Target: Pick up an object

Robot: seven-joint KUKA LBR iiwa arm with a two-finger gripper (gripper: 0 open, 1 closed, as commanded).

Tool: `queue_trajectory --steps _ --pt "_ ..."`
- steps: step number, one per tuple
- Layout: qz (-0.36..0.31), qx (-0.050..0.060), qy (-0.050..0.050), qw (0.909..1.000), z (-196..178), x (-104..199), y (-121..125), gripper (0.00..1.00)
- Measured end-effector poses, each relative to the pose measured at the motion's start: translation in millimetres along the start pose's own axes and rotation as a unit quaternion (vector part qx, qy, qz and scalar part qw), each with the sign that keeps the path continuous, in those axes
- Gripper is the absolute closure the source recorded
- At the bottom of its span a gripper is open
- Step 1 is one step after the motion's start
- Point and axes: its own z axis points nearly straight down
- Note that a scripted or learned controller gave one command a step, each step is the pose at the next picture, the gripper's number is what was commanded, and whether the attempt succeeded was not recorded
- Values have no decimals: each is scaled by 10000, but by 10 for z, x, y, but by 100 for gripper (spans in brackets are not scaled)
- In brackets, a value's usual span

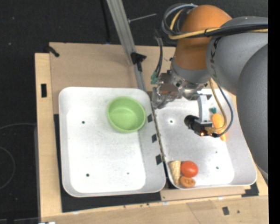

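Grey metal, the gripper (pixel 164 93) hangs at the upper left corner of the right bin (pixel 175 134), right by the divider between the bins; whether it is open or closed I cannot tell from this slant. Nothing lies under it (the nearest candidates sit well apart). A descent here would likely close on bare floor or strike the rim. The pickable things cluster at the right bin's lower left corner: a red tomato-like ball (pixel 189 168), a pale cone (pixel 176 169) touching it, a small orange piece (pixel 187 182). A green bowl (pixel 126 115) rests upright in the left bin (pixel 84 143).
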Motion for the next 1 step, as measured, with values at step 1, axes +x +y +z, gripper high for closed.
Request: queue_trajectory --steps 1 --pt "-1 0 0 10000 -52 501 191 100"
